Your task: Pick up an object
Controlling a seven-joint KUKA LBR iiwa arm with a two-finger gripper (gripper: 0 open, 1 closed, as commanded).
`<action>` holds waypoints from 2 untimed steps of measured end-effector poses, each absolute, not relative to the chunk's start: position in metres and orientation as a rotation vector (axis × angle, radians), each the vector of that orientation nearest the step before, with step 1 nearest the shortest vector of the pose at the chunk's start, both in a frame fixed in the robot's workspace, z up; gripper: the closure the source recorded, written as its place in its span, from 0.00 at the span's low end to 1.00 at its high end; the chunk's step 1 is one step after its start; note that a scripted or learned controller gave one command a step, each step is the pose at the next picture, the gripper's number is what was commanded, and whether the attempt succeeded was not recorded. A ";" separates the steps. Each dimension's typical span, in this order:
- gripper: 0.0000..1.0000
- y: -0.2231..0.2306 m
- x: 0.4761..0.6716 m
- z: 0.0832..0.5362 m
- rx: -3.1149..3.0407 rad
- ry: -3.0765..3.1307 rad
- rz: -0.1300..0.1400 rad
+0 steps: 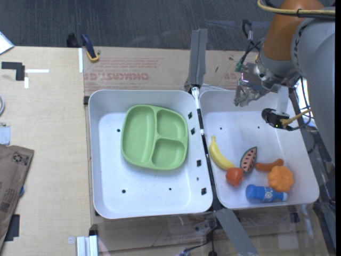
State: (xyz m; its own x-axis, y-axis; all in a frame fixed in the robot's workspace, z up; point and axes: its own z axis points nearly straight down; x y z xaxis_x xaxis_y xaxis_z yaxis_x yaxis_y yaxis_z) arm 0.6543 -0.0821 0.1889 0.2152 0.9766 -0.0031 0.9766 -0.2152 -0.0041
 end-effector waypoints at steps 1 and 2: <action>0.00 -0.082 0.654 0.189 -2.448 -1.967 0.008; 0.00 -0.102 0.572 0.105 -2.488 -1.910 0.009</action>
State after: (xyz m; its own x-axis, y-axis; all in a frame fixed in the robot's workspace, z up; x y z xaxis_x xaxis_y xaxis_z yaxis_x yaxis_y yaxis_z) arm 0.5717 -0.1017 0.1046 0.2583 0.9661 -0.0014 0.9660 -0.2583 -0.0078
